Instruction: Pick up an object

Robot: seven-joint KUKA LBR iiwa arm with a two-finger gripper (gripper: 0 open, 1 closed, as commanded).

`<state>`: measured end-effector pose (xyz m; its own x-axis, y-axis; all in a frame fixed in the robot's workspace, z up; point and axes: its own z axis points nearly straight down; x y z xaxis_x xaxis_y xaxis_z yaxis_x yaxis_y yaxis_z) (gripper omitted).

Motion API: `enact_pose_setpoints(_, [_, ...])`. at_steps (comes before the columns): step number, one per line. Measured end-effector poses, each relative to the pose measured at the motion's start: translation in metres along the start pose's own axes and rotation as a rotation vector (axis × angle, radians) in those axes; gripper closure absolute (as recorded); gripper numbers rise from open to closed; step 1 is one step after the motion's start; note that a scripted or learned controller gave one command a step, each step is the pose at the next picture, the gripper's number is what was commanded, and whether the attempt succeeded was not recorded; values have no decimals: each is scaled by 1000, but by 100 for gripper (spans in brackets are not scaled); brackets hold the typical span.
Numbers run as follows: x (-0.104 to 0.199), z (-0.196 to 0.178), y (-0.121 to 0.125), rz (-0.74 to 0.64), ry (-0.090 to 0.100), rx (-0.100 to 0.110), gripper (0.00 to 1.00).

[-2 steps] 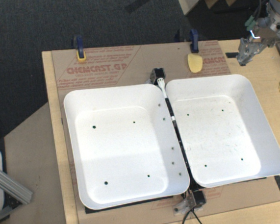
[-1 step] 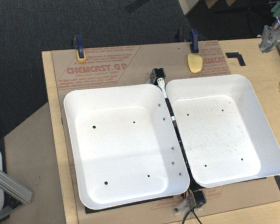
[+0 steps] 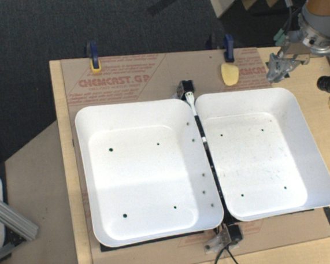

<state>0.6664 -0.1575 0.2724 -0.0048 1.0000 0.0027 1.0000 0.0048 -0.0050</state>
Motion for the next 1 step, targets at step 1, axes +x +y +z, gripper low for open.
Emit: enact_pose_setpoints(1, [57,-158,-24,-2,-4,-24,100])
